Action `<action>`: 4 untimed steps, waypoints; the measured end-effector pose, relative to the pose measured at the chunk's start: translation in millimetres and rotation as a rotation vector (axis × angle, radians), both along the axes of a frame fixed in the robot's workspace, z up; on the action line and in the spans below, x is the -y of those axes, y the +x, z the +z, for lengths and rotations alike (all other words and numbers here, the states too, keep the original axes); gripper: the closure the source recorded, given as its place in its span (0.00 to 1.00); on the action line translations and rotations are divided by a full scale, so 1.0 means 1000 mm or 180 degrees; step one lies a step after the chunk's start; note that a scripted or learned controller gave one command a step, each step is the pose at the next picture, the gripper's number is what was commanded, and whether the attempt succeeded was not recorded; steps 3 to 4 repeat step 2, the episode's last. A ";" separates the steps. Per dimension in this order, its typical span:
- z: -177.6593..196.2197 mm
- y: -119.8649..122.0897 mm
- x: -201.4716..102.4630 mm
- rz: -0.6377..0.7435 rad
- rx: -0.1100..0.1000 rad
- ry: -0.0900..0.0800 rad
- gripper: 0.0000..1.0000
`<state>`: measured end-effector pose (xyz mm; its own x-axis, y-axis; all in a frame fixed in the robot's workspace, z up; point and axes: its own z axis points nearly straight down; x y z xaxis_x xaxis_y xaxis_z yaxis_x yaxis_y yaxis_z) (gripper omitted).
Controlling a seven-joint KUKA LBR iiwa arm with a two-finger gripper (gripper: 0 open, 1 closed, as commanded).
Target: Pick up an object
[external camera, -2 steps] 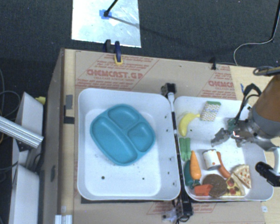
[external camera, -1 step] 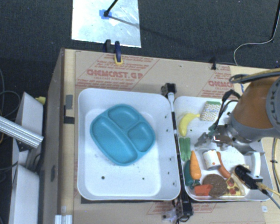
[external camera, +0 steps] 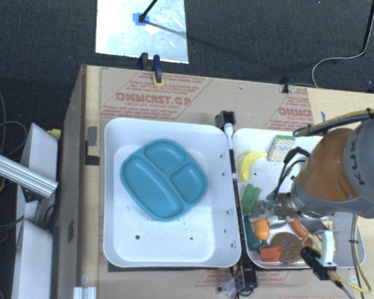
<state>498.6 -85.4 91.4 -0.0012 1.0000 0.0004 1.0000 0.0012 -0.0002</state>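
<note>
Pincer low over crowded right bin, grip state unreadable.
I can't tell the pincer [external camera: 283,211] state; the orange carrot [external camera: 261,228] at its 7 o'clock touches neighbours, so I risk a nudge or double pick.

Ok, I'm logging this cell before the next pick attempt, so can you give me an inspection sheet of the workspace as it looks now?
Surface: bench covered in printed cardboard, carrying two white bins side by side.
Job's things: right bin holds a yellow banana, a green piece, orange pieces, a brown round item and a speckled block.
Clutter: left bin holds a blue divided plate.
Claw: claw low over the right bin's pile; finger state unclear.
Cables: black cable beside the arm; cables on the floor at left.
Surroundings: dark carpet, a shiny sheet beyond the bench.
</note>
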 end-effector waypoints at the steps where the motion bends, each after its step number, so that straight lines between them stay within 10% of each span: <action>1: 0.014 0.004 0.000 0.0003 0.0041 -0.0004 1.00; 2: 0.133 0.035 -0.013 0.0009 0.0016 -0.0004 1.00; 4: 0.133 0.035 -0.013 0.0009 0.0016 -0.0004 1.00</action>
